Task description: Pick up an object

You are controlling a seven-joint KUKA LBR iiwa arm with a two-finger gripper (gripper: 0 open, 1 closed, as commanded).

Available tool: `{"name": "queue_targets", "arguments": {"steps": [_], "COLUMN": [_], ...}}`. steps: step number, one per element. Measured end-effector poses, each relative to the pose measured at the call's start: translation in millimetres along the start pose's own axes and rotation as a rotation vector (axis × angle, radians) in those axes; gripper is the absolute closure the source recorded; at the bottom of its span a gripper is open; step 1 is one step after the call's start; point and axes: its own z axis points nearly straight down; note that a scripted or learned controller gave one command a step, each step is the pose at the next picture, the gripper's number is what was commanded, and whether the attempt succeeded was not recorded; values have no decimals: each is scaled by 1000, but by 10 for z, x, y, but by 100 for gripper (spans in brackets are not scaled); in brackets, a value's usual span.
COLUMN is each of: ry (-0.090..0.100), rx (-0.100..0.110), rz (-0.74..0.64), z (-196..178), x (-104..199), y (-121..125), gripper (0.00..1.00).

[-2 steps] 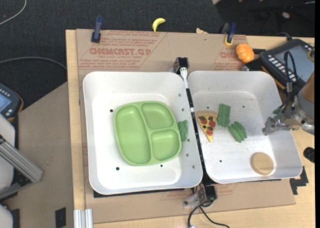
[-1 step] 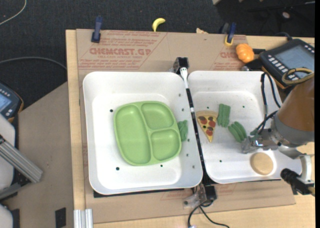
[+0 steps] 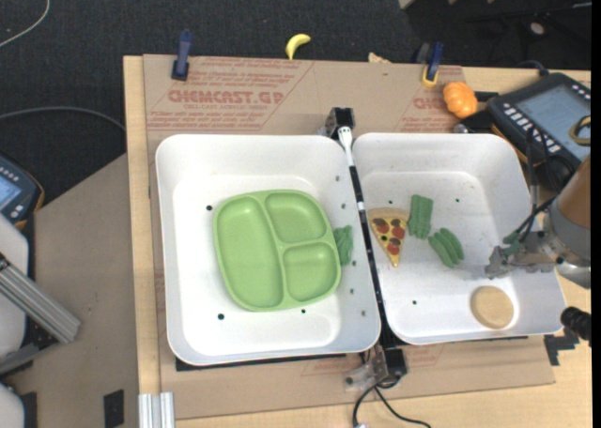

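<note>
Camera view: two white bins sit side by side on the bench. The left bin (image 3: 178,229) contains a green divided plate (image 3: 277,250), lying flat. The right bin (image 3: 488,159) contains a pizza slice (image 3: 388,236) near its left wall, two green pieces (image 3: 420,214) (image 3: 446,246) just right of the slice, and a round tan disc (image 3: 492,306) near the front right corner. The gripper (image 3: 500,263) hangs at the bin's right side, just above the disc and apart from it. Whether the gripper is spread or closed cannot be determined here; nothing is seen held.
</note>
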Motion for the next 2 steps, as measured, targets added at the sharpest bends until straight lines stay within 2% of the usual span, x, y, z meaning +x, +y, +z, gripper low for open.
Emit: {"name": "queue_targets", "arguments": {"steps": [1,2], "ry": [2,2], "rx": [1,0], "rz": [-2,-3], "z": [-15,-91], "x": [-151,-144], "y": [0,3], "gripper": [100,100]}}
